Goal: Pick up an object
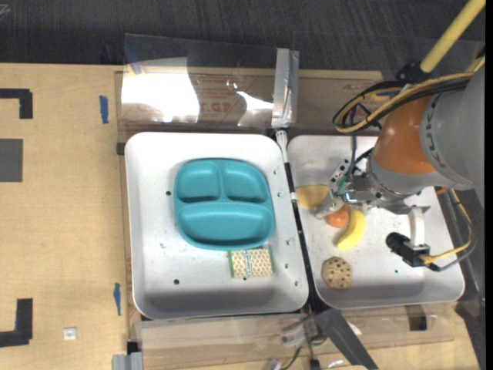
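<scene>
From my feed I see a desk (pixel 54 206) topped with pale brown board, marked with black corner brackets (pixel 17 102) and short strips of blue tape (pixel 103 108). Beyond its far edge lies dark grey carpet (pixel 231 6). A clear plastic sheet (pixel 200 91) stands at the back of the desk, catching a bright glare from the overhead light.

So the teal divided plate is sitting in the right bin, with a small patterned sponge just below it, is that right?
Not quite. The camera view shows the teal divided plate in the left bin, not the right one. The small patterned sponge does lie just below it.
</scene>
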### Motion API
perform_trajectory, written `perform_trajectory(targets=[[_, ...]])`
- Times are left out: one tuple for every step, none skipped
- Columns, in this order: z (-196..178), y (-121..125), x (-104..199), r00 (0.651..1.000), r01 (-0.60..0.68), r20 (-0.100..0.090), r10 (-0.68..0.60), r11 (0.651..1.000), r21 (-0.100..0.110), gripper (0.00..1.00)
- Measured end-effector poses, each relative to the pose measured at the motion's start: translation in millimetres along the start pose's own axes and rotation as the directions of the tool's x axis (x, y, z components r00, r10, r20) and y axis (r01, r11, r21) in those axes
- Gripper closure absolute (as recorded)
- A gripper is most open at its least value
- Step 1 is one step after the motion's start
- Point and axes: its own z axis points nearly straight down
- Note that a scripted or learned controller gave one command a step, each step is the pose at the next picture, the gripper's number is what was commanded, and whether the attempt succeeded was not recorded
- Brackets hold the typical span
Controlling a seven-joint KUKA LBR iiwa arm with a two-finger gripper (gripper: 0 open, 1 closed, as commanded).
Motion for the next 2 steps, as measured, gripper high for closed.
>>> perform_trajectory(targets=[[-12.3,1.6,-0.6,1.000,0.000,0.002,0.000,1.000,-0.005,1.00],[-99.6,18.2,81.6,0.993,-0.120,-0.004,0.120,0.993,0.003,1.00]])
